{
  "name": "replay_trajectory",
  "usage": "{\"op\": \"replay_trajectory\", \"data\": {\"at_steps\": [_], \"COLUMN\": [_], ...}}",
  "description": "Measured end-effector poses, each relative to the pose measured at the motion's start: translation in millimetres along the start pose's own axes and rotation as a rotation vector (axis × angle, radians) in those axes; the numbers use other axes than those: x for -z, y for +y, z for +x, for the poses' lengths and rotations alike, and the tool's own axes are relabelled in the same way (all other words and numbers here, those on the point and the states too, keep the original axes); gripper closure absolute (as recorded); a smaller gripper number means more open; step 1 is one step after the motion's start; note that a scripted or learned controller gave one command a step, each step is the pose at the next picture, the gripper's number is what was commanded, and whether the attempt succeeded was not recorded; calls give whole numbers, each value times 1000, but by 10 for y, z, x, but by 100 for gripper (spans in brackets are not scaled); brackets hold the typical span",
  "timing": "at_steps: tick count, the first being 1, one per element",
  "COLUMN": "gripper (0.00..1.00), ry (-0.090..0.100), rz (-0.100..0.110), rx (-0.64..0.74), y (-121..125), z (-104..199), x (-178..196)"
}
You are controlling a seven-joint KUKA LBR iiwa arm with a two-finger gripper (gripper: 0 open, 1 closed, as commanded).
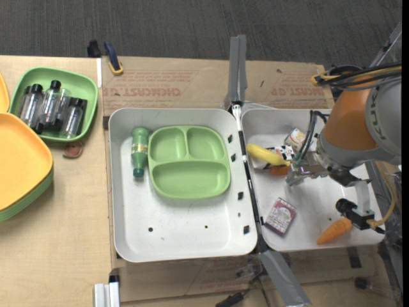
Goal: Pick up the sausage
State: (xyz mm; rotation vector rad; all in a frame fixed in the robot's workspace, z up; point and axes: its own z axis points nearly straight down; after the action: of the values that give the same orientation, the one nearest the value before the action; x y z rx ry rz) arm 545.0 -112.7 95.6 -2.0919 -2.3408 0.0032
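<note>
The gripper (294, 173) hangs low in the right bin (307, 235), just beside the banana (265, 153); whether its jaws are apart cannot be told. The sausage (278, 170) lies under the banana, touching it.

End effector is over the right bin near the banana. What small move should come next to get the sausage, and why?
Probably hold and re-locate first. The end effector sits beside the banana in the right bin, and only an orange-brown sliver, perhaps the sausage, peeks out below the banana. Then a short nudge left toward that sliver looks reasonable.
</note>
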Motion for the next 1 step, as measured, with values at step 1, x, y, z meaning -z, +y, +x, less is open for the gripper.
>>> {"op": "replay_trajectory", "data": {"at_steps": [1], "gripper": [100], "ry": [-1], "rz": [-2], "rx": [35], "y": [151], "z": [8], "x": [-44]}}
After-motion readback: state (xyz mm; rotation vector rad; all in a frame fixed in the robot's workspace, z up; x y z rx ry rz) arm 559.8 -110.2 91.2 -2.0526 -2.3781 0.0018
